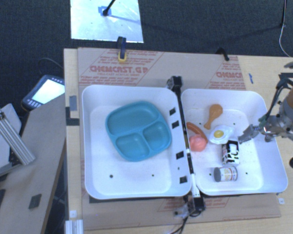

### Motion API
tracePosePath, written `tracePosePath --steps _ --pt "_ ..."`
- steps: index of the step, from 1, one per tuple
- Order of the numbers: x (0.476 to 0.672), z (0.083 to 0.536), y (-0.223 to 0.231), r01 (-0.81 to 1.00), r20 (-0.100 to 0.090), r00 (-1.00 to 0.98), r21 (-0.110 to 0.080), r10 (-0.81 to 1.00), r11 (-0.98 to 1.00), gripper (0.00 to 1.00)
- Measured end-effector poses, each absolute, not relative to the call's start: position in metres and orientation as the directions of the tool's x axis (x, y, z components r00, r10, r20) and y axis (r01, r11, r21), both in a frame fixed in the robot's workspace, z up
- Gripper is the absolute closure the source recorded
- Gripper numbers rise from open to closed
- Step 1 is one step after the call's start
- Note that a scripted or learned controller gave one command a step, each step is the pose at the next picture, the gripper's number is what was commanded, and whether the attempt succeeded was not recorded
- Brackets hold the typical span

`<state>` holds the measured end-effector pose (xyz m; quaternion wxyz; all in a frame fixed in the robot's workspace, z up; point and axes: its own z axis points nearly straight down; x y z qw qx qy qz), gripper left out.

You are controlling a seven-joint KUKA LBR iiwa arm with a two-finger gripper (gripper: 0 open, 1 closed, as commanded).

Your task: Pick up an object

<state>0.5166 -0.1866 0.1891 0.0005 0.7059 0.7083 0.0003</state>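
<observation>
Care matters most here, because the right bin [259,165] is crowded. Nearest the camera, at 6 o'clock in that bin, a small can [225,174] lies on its side, and the gripper [245,134] should keep away from it. Just past the can, at its 12 o'clock, sits a little carton [230,152], close to the middle of the bin. I think this is the best thing to pick, since the gripper hangs just beside it, at its 1 o'clock. I cannot tell if the gripper is wide or narrow. It should be wide, move over the carton, come straight down and squeeze the flat sides, not a corner. The carton is boxy and white with black patches, and it may lean a bit. A toy fried egg [220,134] lies just beside it at 11 o'clock, so a sloppy drop could bump it. Farther off, a toy drumstick [215,113] lies at 12 o'clock in the bin.
</observation>
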Motion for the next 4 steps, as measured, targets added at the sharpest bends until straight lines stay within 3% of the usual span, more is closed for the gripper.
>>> tracePosePath --steps 1,2,3,4 --pt "0.511 0.129 -0.192 1.000 0.001 0.000 -0.003 1.000 0.000 0.00" --pt "0.517 0.107 -0.192 1.000 -0.001 -0.005 0.014 1.000 0.005 0.00" --pt "0.520 0.118 -0.191 1.000 -0.001 -0.006 0.021 1.000 0.006 1.00" --pt "0.529 0.180 -0.192 1.000 -0.003 -0.005 0.008 1.000 0.005 1.00"
